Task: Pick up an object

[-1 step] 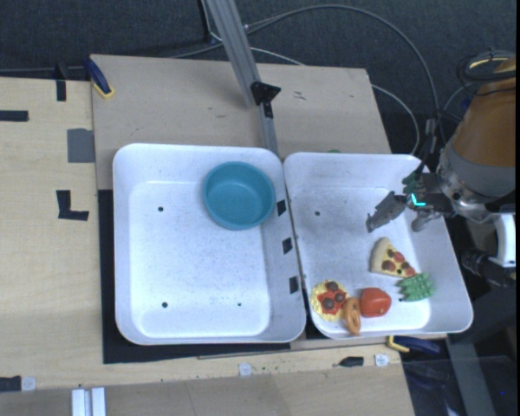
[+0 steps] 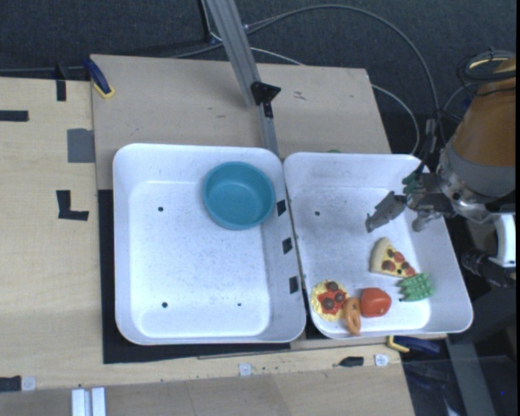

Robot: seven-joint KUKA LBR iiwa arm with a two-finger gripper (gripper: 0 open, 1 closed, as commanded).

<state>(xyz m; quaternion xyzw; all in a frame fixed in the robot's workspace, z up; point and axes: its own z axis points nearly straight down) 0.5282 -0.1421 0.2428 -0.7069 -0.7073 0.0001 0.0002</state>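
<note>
Two white bins side by side: left bin (image 2: 147, 258), right bin (image 2: 329, 232). One blue bowl (image 2: 238, 195) in left bin, upper right part, upright, near the divider. Five toy food pieces in right bin, all in lower half. Left to right: one round yellow piece with red dots (image 2: 328, 299) near lower left corner; one orange ring-like piece (image 2: 353, 315) touching it on the right; one red tomato-like piece (image 2: 375, 302) just beside the ring; one pizza slice (image 2: 392, 259) above and right of the tomato; one green leafy piece (image 2: 415, 286) just below the slice, touching or nearly so.

Gripper (image 2: 402, 213) over right bin, upper right part, fingers spread wide, nothing between them. One dark finger (image 2: 380, 213) slanting down-left, other toward right wall.

Pizza slice just below gripper, apart from it, not touched. Slice long axis diagonal: narrow tip up-left toward the gripper, wide crust edge down-right.
</note>
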